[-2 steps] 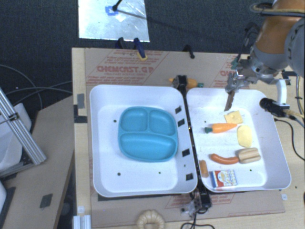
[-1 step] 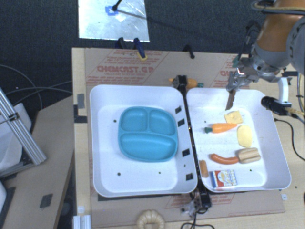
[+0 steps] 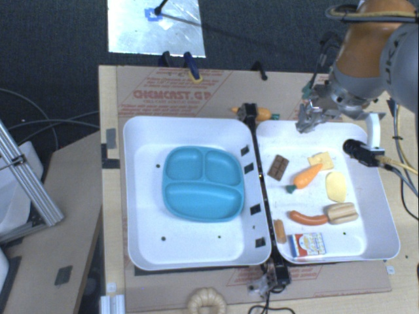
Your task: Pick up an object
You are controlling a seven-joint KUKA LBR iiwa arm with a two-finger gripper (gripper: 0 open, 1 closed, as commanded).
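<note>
Camera view shows the task at an early stage: no item is lifted, and every candidate object rests on the floor of the right bin (image 3: 376, 237). The claw (image 3: 306, 124) hangs over that bin's far rim, at roughly 11 o'clock of the bin, with nothing visible between its tips; whether it is released or clenched cannot be told at this size. The nearest candidates lie toward 6 o'clock from the claw: the brown bar (image 3: 278, 167), the carrot (image 3: 306, 177) and the yellow wedge (image 3: 321, 160) (all apart from the claw, none touching it). Farther off, near the bin's front, lie the pale oval piece (image 3: 336, 186), the sausage (image 3: 308, 218), the bread roll (image 3: 342, 212) and the small carton (image 3: 308, 244). The left bin (image 3: 141, 241) holds a blue divided plate (image 3: 201, 182). Remaining steps, as judged: descend, close, lift.
</note>
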